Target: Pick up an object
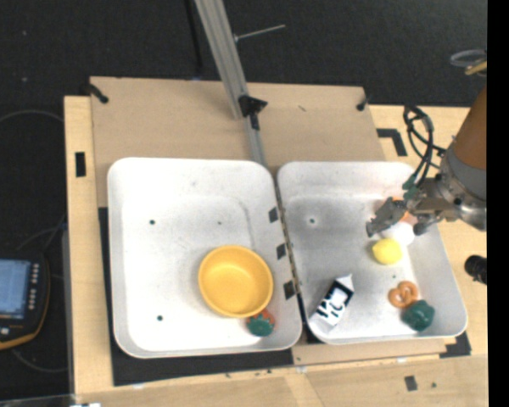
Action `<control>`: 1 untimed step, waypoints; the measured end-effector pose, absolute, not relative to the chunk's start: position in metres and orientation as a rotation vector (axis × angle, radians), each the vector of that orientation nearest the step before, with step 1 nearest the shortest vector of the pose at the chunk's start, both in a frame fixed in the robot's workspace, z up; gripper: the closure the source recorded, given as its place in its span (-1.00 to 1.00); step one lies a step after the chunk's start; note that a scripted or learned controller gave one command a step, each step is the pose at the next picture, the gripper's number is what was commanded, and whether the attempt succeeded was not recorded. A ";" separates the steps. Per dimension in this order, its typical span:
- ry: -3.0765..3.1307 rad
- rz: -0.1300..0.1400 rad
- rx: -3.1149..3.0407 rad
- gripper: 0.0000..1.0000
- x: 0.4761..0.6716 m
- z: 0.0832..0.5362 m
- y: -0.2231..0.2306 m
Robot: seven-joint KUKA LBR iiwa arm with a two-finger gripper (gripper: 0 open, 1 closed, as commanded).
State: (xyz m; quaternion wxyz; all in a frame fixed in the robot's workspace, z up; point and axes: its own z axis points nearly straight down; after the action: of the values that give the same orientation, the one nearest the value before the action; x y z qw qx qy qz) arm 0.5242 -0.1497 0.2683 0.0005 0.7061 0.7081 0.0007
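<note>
Jaws (396, 223) hang over the right bin (322, 189), just above a yellow ball (388, 252). Whether they are spread or pressed together cannot be told

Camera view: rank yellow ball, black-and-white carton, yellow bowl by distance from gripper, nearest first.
From the gripper:
1. Yellow ball, right bin, just below it.
2. Black-and-white carton, right bin's lower left corner.
3. Yellow bowl, left bin.
</note>
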 end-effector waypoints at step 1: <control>2.222 0.003 2.219 -1.00 0.524 0.268 -0.150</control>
State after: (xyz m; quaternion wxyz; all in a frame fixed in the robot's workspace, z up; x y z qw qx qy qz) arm 0.5243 -0.1497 0.2683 0.0007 0.7067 0.7075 0.0009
